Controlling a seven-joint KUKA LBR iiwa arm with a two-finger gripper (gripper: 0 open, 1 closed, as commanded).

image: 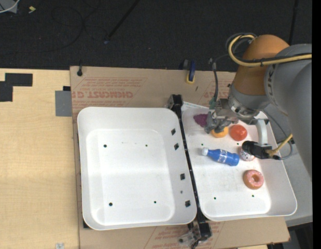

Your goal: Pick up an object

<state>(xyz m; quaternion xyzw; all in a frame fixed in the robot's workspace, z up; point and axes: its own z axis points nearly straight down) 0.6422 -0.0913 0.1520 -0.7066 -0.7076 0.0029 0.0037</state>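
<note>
My gripper (217,124) is low in the back part of the right bin (264,207), right over a small yellow-orange object (219,133). A purple object (200,119) lies just to its left, and a red-orange ball (238,133) just to its right. A blue bottle (221,156) lies on its side in the middle of the bin. A pink frosted donut (253,179) sits nearer the front right. A small black and white object (248,150) lies right of the bottle.
The left bin (93,211) sits beside the right one, with a black divider strip (183,154) between them. The grey arm with its orange band (259,61) fills the upper right. A blue clamp (191,71) stands at the board's back edge.
</note>
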